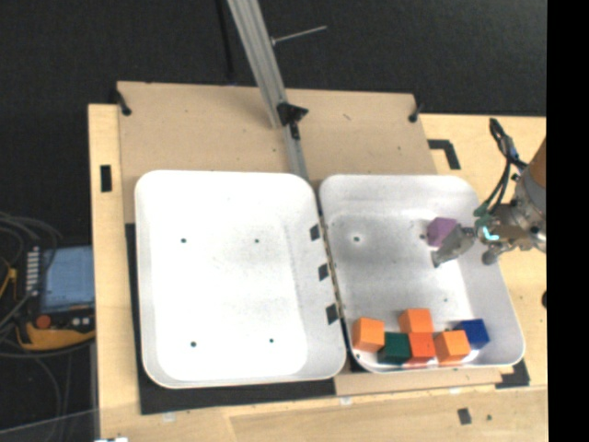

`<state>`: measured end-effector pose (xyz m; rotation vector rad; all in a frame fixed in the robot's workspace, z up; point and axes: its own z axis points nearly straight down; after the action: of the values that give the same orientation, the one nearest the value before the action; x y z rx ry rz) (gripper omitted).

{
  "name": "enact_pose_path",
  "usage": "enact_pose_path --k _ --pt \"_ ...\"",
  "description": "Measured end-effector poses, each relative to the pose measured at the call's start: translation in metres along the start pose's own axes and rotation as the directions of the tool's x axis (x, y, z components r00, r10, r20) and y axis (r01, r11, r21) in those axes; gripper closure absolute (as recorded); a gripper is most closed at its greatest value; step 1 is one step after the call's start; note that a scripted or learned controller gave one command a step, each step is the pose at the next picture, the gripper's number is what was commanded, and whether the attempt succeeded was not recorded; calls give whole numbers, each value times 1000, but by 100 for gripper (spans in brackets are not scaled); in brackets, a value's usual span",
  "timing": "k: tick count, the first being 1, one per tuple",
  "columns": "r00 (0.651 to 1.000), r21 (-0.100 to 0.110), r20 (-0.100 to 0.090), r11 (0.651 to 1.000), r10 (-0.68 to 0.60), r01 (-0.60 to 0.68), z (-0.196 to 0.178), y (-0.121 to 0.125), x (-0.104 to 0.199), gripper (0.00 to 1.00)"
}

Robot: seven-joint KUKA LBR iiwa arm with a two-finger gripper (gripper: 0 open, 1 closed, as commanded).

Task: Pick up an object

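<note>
1. Tan wood forms the table beneath the claw, carrying two shallow white bins side by side.
2. White and broad, the left bin lies well off to the claw's left in the camera view.
3. White again, the right bin sits directly under the claw, which hangs over its right half.
4. Grey, with an orange band just showing at the frame's edge, the arm reaches in behind the claw from the right.
5. Grey fingers of the claw point left; whether they are spread or pressed together cannot be told from this angle.
6. Purple, the lone block sits just beside the claw's tip, up and to its left; contact cannot be judged.
7. Orange, green and blue make up the huddle well below the claw, along the bin's near wall: an orange block farthest left, a green block next, further orange blocks in the middle, and a blue block almost straight below the claw.
</note>
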<state>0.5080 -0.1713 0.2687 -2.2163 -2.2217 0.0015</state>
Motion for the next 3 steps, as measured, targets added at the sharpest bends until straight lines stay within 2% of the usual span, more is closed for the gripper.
enact_pose_path --k 1,3 --pt "1000 -5 1 1000 1 -1 -2 1 0 0" --pt "1000 1 3 1000 6 -6 83 2 -5 0"
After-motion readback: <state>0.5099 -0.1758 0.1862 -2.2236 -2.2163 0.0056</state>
